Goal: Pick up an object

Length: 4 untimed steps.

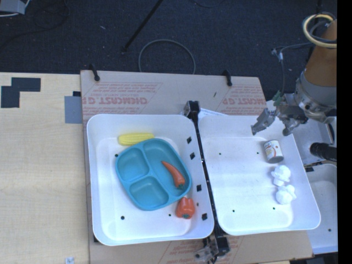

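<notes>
The two-finger tool (276, 123) hovers with its fingers spread and nothing between them, over the right white bin's (242, 213) 1 o'clock corner. A small cylindrical can (271, 150) lies just below it, two white crumpled lumps (282, 182) toward 4 o'clock. In the left white bin (104, 224), a blue divided plastic tray (149, 172) holds an orange carrot (174, 172); a yellow corn cob (136, 139) touches its 11 o'clock edge, a red-orange pepper (185, 207) its 5 o'clock.

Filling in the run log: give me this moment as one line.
gripper: open, nothing held, over right bin's far edge | nearest: small can | left bin: blue tray with carrot
</notes>
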Motion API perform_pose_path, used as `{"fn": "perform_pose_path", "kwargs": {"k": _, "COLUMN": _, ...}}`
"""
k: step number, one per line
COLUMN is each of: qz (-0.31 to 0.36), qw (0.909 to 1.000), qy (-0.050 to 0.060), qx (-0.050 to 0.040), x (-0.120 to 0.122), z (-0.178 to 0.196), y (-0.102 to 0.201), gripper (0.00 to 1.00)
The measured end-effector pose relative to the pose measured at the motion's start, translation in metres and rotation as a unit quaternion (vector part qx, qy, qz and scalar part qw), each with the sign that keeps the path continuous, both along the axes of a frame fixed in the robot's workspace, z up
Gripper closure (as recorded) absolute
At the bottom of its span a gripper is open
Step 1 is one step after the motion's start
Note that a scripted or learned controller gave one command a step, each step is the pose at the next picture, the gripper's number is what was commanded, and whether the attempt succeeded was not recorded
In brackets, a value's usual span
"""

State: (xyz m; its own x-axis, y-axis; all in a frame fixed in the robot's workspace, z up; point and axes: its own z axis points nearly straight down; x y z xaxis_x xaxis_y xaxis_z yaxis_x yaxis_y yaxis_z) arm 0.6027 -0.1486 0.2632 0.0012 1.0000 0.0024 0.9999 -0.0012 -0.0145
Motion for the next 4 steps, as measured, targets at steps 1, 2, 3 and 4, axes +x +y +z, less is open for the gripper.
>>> {"fn": "perform_pose_path", "kwargs": {"k": 1, "qz": 0.001, "qw": 1.0000, "qy": -0.006, "qx": -0.0009, "x": 0.002, "z": 0.007, "y": 0.000, "gripper": 0.00}}
{"fn": "perform_pose_path", "kwargs": {"k": 2, "qz": 0.001, "qw": 1.0000, "qy": -0.005, "qx": -0.0010, "x": 0.010, "z": -0.040, "y": 0.000, "gripper": 0.00}}
{"fn": "perform_pose_path", "kwargs": {"k": 3, "qz": 0.001, "qw": 1.0000, "qy": -0.003, "qx": -0.0004, "x": 0.012, "z": -0.104, "y": 0.001, "gripper": 0.00}}
{"fn": "perform_pose_path", "kwargs": {"k": 4, "qz": 0.002, "qw": 1.0000, "qy": -0.004, "qx": -0.0004, "x": 0.015, "z": -0.149, "y": 0.007, "gripper": 0.00}}
